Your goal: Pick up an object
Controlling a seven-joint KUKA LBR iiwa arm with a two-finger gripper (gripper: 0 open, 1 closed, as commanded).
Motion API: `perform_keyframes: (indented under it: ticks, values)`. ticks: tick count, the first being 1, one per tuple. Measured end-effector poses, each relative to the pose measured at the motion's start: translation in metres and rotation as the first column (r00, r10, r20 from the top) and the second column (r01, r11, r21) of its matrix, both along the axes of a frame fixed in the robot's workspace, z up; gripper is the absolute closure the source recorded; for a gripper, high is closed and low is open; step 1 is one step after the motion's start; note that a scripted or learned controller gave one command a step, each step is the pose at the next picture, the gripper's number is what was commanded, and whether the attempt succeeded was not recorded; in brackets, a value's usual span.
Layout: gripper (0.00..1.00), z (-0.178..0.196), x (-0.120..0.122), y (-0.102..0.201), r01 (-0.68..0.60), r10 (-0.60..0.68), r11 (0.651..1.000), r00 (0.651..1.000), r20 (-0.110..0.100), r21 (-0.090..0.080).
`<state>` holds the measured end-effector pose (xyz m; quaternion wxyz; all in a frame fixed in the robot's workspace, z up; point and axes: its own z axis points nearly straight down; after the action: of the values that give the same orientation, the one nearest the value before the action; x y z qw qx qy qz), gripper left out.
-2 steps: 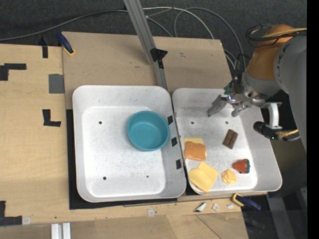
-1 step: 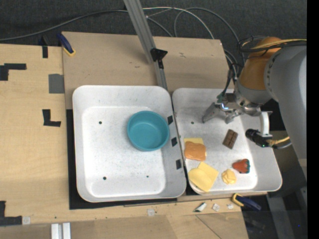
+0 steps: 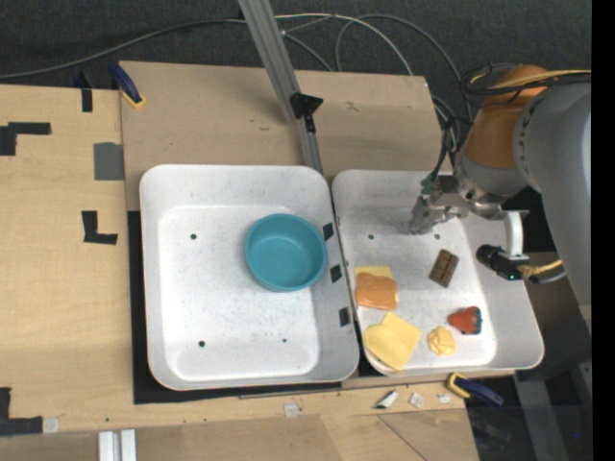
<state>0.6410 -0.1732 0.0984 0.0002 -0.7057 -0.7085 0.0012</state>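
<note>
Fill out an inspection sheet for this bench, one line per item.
Surface: wooden bench bearing left bin and right bin.
Job's things: blue bowl in left bin; orange block, yellow piece, brown block, red piece, small yellow lump in right bin.
Clutter: black tape marks on bench.
Gripper: over right bin's upper part, nothing seen in it.
Cables: looping behind the bins.
Surroundings: slanted metal pole, dark floor.
</note>
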Motion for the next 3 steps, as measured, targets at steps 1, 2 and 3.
perform_keyframes:
  ticks: [1,2,3]
  values:
    - [1.00,0.063,0.004,-0.004,0.003,-0.003,1.000,1.000,0.008,0.000]
    - [1.00,0.116,0.005,-0.004,0.002,-0.002,1.000,1.000,0.007,0.000]
    - [1.00,0.127,-0.012,0.046,-0.002,0.002,1.000,1.000,0.002,0.003]
